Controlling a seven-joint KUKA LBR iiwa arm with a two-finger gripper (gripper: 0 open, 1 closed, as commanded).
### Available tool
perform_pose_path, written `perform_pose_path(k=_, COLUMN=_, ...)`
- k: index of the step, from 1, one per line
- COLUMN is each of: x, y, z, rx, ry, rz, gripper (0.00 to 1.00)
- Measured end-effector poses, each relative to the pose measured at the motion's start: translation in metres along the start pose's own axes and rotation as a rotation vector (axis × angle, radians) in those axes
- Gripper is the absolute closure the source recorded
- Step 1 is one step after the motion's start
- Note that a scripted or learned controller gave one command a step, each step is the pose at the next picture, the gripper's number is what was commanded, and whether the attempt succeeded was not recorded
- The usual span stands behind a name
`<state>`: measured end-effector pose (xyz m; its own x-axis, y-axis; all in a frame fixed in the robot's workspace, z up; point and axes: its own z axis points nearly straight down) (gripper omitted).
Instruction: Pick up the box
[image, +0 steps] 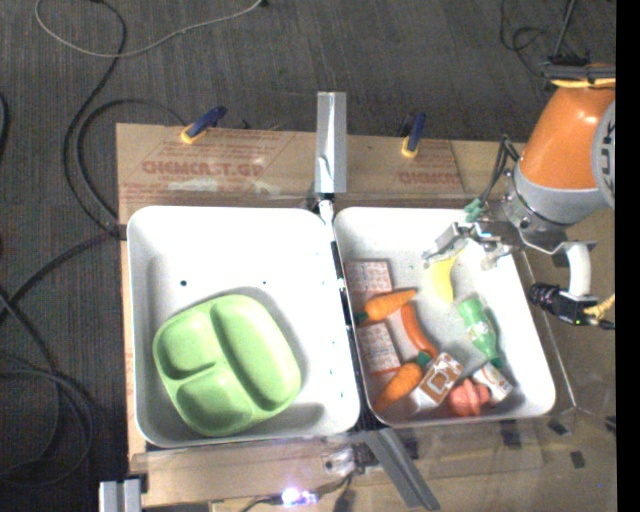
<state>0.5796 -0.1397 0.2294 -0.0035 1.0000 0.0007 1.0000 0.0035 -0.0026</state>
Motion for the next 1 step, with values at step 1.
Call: perform_pose_path(k=1, x=-0.0219, y=-0.0309, z=0.135, rx=-0.005, ry=-0.001, rz=-0.037, gripper=0.0)
